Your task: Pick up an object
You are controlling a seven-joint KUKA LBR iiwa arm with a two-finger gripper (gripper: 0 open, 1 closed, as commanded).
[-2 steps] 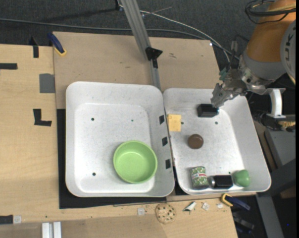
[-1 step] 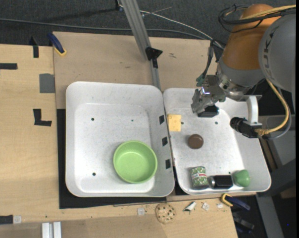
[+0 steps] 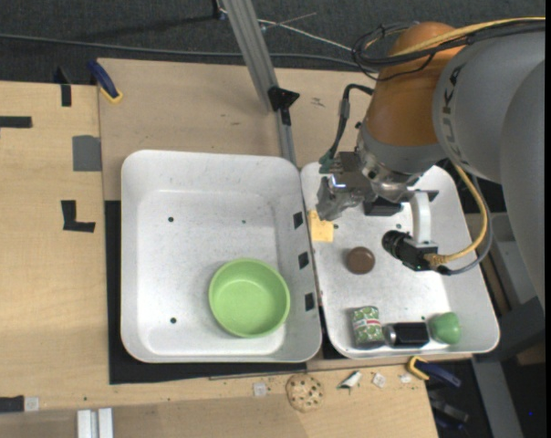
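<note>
The gripper [image 3: 333, 199] hangs near the left edge of the right bin [image 3: 467, 245], just above a small yellow block [image 3: 322, 231]; nothing is seen between its fingers, and their state cannot be told. The block looks light and stiff, perhaps foam, so a pinch across its flat sides should hold. A brown ball [image 3: 359, 260] lies near it.

No readable text, brand or number showing; print on small green-white can [image 3: 366, 325] blurring beyond reading.
</note>
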